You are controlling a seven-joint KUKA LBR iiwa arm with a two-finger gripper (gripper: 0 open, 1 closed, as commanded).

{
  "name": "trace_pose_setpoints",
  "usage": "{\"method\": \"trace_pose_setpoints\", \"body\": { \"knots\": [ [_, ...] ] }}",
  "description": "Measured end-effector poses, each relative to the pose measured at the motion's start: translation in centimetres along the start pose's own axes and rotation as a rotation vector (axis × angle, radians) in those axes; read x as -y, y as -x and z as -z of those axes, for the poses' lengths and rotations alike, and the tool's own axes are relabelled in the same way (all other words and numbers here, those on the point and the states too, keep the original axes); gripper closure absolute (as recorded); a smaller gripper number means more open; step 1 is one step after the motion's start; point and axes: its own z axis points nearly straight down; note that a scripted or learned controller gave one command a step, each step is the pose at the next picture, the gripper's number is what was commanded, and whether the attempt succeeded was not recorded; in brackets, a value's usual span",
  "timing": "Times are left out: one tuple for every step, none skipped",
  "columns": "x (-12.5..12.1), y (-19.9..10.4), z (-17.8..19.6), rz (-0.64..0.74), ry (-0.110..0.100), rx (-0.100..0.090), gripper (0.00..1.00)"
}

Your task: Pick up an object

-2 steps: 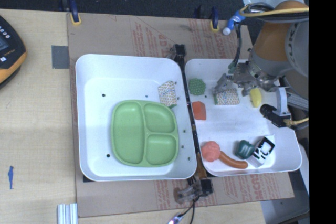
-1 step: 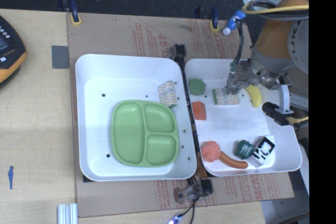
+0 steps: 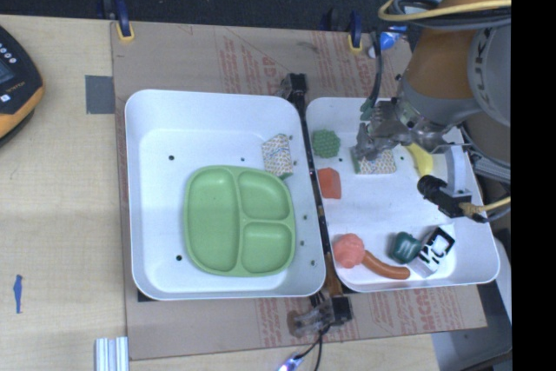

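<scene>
Several small items are lying crowded in the right bin (image 3: 486,274). The claw (image 3: 373,150) is hovering low over a patterned scrap (image 3: 380,162) near the bin's far edge; its grip state is indiscernible. Closing off-centre could be nudging the flat scrap away.

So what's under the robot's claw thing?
The gripper hangs over a small patterned square in the right bin. Part of that square is hidden, and so is anything else beneath.
</scene>
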Motion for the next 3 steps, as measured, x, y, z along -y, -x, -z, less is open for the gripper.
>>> {"method": "trace_pose_setpoints", "body": {
  "knots": [
    [0.0, 0.0, 0.0, -0.001, -0.001, 0.000, 0.00],
    [-3.2, 6.6, -0.6, -0.003, 0.002, 0.001, 0.00],
    [-2.3, 3.0, -3.8, 0.000, 0.000, 0.001, 0.00]
  ]
}}
